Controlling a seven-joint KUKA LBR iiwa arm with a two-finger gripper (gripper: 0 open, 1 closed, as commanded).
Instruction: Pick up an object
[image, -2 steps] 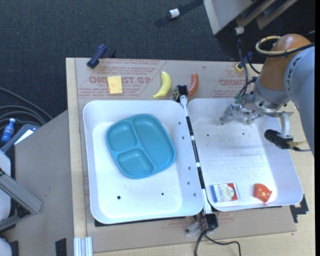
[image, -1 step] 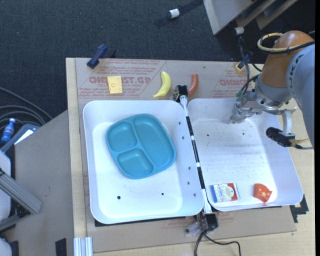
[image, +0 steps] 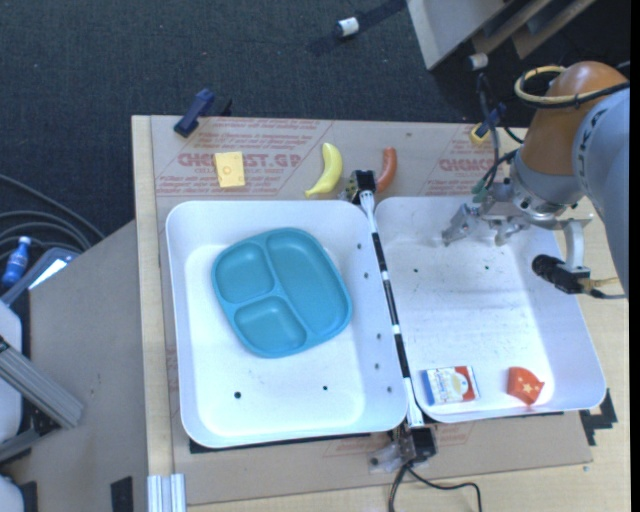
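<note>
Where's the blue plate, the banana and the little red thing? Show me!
blue plate (image: 281, 290): camera view, middle of the divided plate in the left bin.
banana (image: 326, 171): camera view, middle of its curve, on the bench behind the bins.
little red thing (image: 524, 384): camera view, its centre, right bin's near corner.

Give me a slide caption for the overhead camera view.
Grey arm's gripper hovers over the right white bin; blue divided plastic plate fills the left white bin.

A blue plastic plate with three compartments (image: 281, 290) lies flat in the left white bin (image: 200, 380), slightly turned. In the right white bin (image: 560, 340), near its front edge, a small white carton with red and blue print (image: 447, 385) lies flat, and a small red wedge-shaped object (image: 524, 384) rests just beside it.
</note>
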